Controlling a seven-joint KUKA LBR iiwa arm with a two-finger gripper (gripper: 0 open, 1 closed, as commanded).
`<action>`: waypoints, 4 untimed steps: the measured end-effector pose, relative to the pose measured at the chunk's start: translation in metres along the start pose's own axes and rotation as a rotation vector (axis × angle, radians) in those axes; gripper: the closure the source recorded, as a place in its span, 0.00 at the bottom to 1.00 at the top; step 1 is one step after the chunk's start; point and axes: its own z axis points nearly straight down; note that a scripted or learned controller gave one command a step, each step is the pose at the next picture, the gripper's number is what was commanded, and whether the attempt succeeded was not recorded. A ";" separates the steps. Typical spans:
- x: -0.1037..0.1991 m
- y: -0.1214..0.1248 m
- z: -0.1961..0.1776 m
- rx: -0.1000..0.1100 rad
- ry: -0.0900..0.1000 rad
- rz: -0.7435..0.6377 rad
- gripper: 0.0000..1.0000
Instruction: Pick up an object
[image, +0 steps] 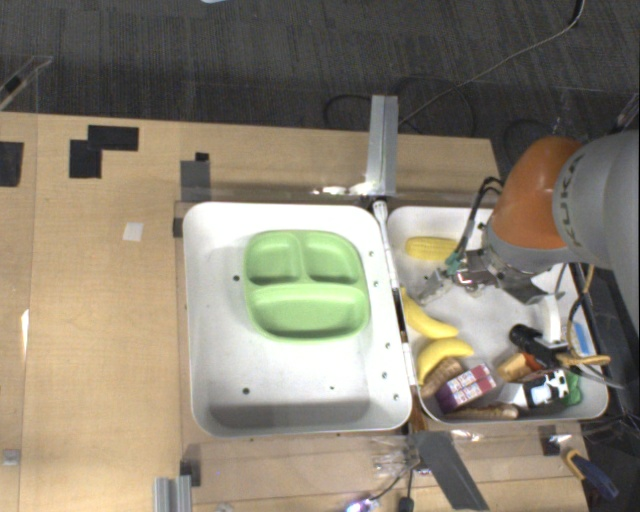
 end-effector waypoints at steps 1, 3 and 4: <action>-0.028 0.067 0.003 0.008 0.002 -0.007 0.00; 0.036 0.087 -0.097 0.009 0.000 0.127 1.00; 0.038 0.068 -0.091 0.012 0.000 0.054 1.00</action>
